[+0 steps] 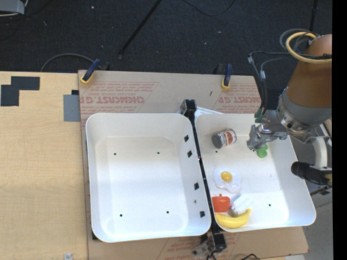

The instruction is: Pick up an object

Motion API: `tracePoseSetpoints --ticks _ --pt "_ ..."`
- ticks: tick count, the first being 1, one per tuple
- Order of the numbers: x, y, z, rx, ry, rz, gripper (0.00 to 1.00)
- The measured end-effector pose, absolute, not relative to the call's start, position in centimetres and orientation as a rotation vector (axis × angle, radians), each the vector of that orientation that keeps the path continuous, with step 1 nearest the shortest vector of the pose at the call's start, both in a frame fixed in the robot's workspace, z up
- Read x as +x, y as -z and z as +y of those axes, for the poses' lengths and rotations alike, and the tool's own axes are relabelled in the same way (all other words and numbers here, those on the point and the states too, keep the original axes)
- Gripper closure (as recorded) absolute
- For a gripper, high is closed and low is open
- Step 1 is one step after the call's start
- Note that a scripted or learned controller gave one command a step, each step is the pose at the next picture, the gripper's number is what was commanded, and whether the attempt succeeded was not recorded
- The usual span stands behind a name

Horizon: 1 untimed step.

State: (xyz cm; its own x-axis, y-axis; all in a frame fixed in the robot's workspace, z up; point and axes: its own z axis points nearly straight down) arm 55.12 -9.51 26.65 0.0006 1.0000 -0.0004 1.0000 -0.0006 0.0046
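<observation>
My gripper [258,141] hangs over the right bin [301,207], near its far right part. A small green object [262,153] shows just below the gripper's tip, touching or nearly touching it. I cannot tell whether it is held. A small can [224,138] with a red label lies on its side to the left of the gripper. Nearer the front lie a toy fried egg [226,177], a red piece [220,203], a white piece [242,202] and a yellow banana [234,220].
The left bin [91,161] adjoins the right one along a black divider [196,167]. Both sit on cardboard [135,93] held by two clamps at the back. A black part of the arm [309,172] juts over the right bin's right edge.
</observation>
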Motion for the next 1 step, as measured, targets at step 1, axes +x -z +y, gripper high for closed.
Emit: tracePoseSetpoints --ticks 1 --pt "55.35 -26.79 -4.15 2.218 0.0 2.226 1.0"
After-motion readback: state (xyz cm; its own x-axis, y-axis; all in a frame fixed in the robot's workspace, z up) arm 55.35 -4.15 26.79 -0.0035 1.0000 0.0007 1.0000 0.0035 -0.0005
